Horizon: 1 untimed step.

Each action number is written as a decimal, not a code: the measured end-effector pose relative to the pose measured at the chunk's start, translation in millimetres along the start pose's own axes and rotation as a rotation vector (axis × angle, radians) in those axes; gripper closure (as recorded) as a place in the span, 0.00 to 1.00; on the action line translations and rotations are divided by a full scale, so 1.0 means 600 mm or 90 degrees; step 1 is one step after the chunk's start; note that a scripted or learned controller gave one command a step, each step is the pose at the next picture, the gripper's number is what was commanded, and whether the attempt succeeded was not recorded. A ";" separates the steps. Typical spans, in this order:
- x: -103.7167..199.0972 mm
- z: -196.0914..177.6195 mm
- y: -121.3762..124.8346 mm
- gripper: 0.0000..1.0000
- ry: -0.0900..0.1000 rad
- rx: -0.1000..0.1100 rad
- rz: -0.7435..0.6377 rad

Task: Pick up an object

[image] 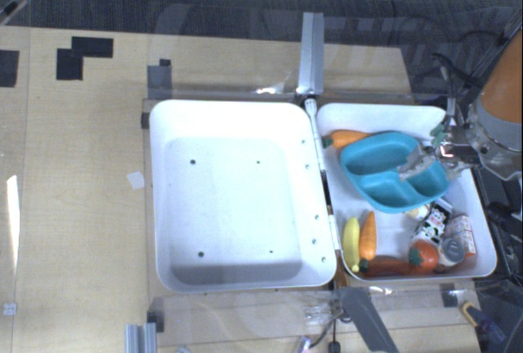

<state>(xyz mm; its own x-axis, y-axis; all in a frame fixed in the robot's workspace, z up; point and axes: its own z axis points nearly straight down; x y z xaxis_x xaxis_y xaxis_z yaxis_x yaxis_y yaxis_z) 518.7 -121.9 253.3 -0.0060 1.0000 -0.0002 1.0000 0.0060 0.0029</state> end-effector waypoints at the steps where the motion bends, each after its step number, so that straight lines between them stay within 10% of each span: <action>1: 0.059 -0.113 -0.020 0.00 0.000 -0.003 0.001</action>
<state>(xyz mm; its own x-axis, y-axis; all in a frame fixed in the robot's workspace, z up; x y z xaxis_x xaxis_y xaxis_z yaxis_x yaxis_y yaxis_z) 506.1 -86.8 321.2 -0.0049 1.0000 -0.0008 1.0000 0.0049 0.0074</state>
